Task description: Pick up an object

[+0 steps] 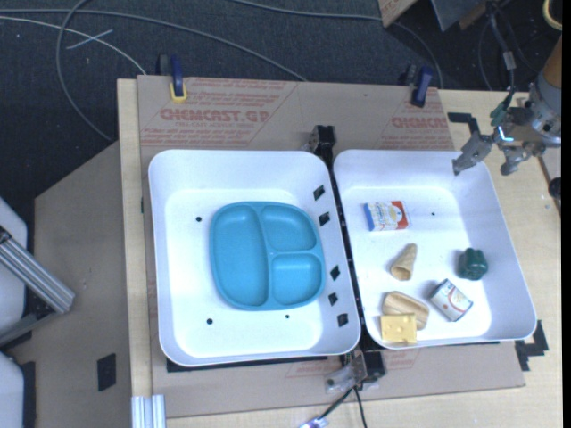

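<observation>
Dark carpet and loose cables surround a board printed "CHEMCAST GP", where two bins (169, 176) are clamped. Small items, including a red-and-white carton (385, 215) whose label cannot be read, are gathered in the right bin. The gripper (489, 154) is seen open, unloaded, at that bin's far corner; the rim could be struck during descent.

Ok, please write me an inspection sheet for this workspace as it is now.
Surface: wooden bench with two white bins, left bin and right bin.
Job's things: in the right bin, a small red and white carton, a cone, a green object, a small can, a bread slice, a cheese piece.
Clutter: blue divided plate in the left bin.
Grippers: gripper open, above the right bin's far corner, holding nothing.
Cables: grey cables on the floor.
Surroundings: dark carpet, blue clamps.
</observation>
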Controlling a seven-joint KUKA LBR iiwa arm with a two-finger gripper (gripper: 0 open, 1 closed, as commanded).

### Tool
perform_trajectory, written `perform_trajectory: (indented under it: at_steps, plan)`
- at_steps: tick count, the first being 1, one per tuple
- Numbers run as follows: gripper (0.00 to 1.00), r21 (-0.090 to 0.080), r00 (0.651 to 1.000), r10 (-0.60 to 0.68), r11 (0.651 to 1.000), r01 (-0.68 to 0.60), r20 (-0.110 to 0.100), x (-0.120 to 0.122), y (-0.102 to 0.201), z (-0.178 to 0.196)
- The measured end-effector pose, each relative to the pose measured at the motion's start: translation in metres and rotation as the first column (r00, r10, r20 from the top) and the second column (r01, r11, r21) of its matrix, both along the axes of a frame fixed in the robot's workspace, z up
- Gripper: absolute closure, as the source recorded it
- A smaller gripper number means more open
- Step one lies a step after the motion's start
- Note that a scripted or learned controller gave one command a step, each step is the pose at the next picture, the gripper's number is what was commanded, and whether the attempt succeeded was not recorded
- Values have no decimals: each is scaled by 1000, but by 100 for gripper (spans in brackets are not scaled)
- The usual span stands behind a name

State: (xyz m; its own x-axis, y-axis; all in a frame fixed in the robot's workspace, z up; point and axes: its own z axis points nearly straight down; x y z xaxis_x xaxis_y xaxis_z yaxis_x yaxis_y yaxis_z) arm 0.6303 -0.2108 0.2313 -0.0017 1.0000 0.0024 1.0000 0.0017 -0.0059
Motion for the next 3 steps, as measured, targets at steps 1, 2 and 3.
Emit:
perform_trajectory:
  at_steps: [1, 2, 3]
  plan:
    - [0, 0, 1000, -2, 1000, 2, -1, 0, -2, -63]
    - [0, 0, 1000, -2, 1000, 2, 0, -4, -4, -107]
    - [100, -2, 1000, 0, 1000, 1, 8, -2, -4, -91]
